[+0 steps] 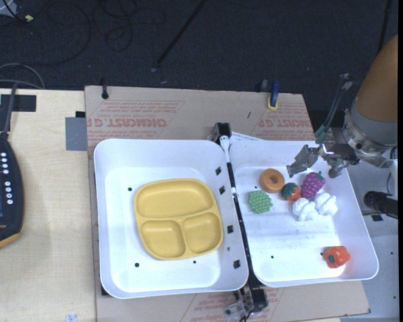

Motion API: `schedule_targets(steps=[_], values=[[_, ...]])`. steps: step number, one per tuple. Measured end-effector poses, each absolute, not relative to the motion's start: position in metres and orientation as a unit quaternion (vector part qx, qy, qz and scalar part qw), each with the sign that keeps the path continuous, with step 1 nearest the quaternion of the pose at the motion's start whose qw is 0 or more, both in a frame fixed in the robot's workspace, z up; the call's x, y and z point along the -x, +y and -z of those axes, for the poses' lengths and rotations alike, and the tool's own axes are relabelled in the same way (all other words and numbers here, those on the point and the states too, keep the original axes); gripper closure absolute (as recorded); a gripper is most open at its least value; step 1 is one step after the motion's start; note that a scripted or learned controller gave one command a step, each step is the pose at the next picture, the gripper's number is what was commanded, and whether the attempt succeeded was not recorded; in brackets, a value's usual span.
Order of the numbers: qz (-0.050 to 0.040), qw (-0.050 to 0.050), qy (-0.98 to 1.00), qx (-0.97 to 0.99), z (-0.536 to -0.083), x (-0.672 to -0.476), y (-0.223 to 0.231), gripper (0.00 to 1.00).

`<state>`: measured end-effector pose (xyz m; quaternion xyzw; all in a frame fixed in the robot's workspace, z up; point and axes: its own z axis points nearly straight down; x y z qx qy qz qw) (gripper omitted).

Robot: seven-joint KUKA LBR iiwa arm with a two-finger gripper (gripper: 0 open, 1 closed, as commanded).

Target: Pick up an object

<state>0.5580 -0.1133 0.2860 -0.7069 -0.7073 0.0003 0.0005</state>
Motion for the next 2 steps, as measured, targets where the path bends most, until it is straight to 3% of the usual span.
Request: schedule_targets(steps=[1, 2], values=[[-0.0004, 0.001, -0.707, 0.707, -0.296, -0.558, -0.114, 1.0], [0.005, -0.001, -0.713, 0.702, -0.389, -0.541, 0.023, 1.0]])
